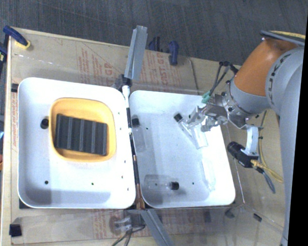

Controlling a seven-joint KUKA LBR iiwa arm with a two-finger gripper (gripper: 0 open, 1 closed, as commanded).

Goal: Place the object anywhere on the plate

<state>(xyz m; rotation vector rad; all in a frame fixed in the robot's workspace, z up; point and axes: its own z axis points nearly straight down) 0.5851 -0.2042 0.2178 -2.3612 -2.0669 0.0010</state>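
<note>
Camera view: gripper [203, 120] over right bin [221, 176], finger state unreadable, nothing visibly held; likely reaches yellow plate [84, 106] with no object

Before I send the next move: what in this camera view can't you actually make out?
- The gripper, over the right bin: its fingers blur against the white floor, so any hold is unclear.
- Clear object at the right bin's near edge: transparent, outline fades; only a small dark part is distinct.
- Dark slatted item on the yellow plate in the left bin: too coarse to identify.
- The arm: cut off by the right edge.
</note>
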